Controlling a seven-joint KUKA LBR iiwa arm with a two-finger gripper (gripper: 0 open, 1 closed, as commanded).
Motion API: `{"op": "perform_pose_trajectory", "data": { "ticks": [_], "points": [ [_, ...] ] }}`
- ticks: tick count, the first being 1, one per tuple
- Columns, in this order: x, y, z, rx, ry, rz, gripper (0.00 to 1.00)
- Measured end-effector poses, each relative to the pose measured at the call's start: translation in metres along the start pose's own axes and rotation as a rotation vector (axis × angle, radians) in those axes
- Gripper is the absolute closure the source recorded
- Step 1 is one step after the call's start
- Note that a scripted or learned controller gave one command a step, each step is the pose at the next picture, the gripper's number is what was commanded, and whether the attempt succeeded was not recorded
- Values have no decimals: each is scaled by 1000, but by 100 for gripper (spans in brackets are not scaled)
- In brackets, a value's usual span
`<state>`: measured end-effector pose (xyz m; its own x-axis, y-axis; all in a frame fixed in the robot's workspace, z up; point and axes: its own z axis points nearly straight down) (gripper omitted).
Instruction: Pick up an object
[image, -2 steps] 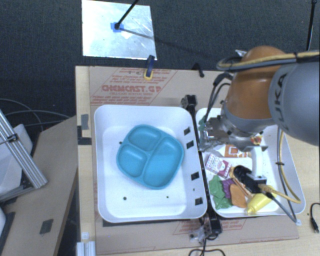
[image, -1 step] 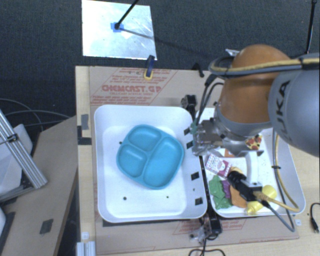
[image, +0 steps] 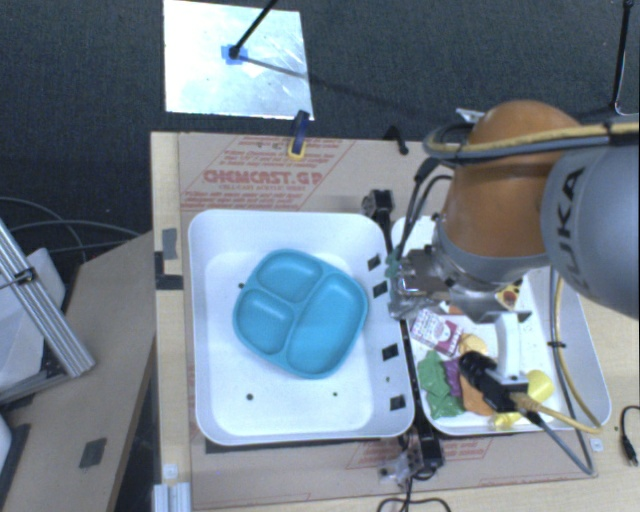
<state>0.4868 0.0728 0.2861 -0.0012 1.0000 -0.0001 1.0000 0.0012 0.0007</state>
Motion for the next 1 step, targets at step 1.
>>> {"op": "perform_pose_trajectory", "data": {
  "ticks": [1],
  "points": [
    [2, 0, 7, 0, 0, 0, 100]
  ]
}}
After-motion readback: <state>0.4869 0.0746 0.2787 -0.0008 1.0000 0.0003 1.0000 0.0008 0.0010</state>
